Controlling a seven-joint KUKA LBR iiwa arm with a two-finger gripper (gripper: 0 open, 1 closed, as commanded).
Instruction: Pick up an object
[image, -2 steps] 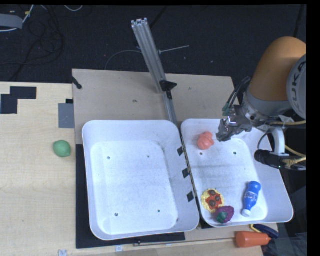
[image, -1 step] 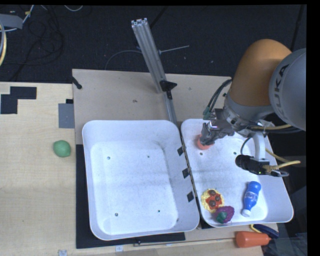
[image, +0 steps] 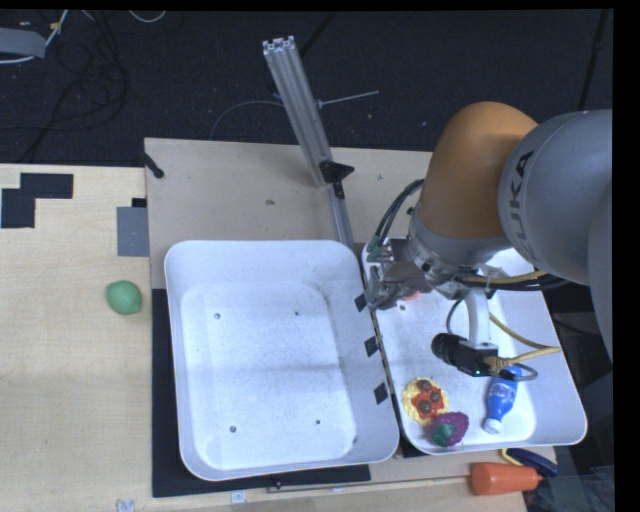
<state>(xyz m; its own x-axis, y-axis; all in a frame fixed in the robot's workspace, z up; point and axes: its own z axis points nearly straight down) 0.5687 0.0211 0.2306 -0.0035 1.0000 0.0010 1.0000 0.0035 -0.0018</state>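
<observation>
Hovering at the right bin (image: 560, 420), the gripper (image: 385, 290); grip state unclear.

The one camera is fixed above the bench (image: 250, 190) and looks down at a slant, far enough back to take in both white bins: the left bin (image: 200, 262) fills the middle and the right bin (image: 565, 415) sits toward 4 o'clock. The far edge of the bench lies toward 12 o'clock, with dark floor beyond, and the arm (image: 520, 190) enters from 3 o'clock, nearest the lens
</observation>
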